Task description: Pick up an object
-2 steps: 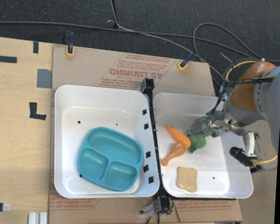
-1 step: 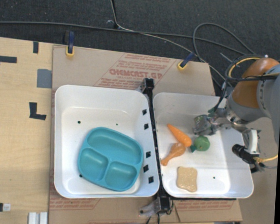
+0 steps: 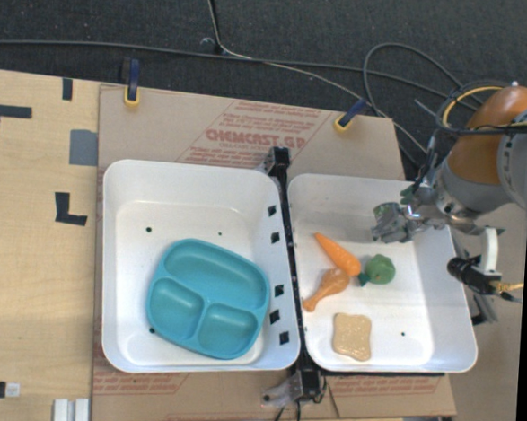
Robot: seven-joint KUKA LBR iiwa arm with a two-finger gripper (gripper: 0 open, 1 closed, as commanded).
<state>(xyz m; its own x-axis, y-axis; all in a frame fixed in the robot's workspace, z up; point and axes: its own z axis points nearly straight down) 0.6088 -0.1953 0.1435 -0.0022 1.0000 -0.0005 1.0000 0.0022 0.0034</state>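
Camera view: gripper (image 3: 391,222) over right bin (image 3: 438,289), near back wall; can't tell its state. Carrot (image 3: 337,253), green ball (image 3: 380,269), chicken leg (image 3: 326,289), bread (image 3: 352,335) lie below. Blue tray (image 3: 208,297) in left bin (image 3: 122,240).

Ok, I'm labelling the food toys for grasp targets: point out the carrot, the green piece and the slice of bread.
carrot (image 3: 336,253): camera view, middle of its orange body.
green piece (image 3: 380,270): camera view, centre of its rounded top.
slice of bread (image 3: 352,336): camera view, middle of its flat tan face.
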